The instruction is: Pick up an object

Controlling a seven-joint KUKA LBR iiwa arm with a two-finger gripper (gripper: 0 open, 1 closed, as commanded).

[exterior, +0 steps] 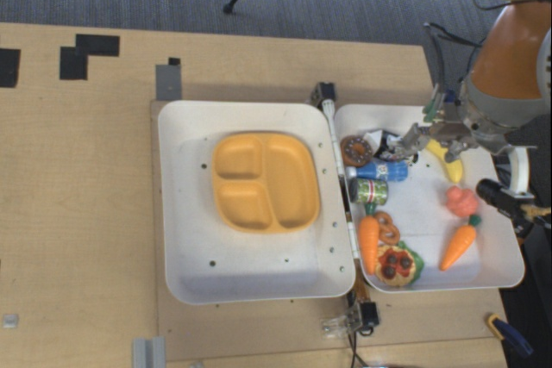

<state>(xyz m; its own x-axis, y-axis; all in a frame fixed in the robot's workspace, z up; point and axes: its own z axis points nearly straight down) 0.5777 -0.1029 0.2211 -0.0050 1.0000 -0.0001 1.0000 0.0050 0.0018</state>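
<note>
- Nearest the camera, in the right bin (509, 276), we find a pizza-slice toy (398, 263) in the near corner, with a carrot (369, 243) and a small pretzel (388, 227) touching it along the wall shared with the left bin. A second carrot (458, 246) lies tilted near the right wall, apart from that cluster.
- Mid-bin, a pink lump (462, 201) sits just beyond the second carrot. A green can (369, 191) and a blue can (384, 171) lie on their sides, touching, against the dividing wall; we judge they rolled there, being round.
- The left bin (185, 185) bears an orange divided plate (262, 182), set flat near its middle and well apart from the toys. We take it as a likely drop place, not a pick target.
- Farther back, a chocolate doughnut (355, 151) lies at the far-left of the right bin, with a yellow banana (448, 161) near the arm.
- The gripper (405, 146) hangs low over the far part of the right bin, beside the doughnut and just above the blue can. We cannot tell how it is set, nor whether it has hold of anything; no item is seen lifted.
- Our judgement: the pick is not yet made. The crowding along the dividing wall risks a snag or a double contact.
</note>
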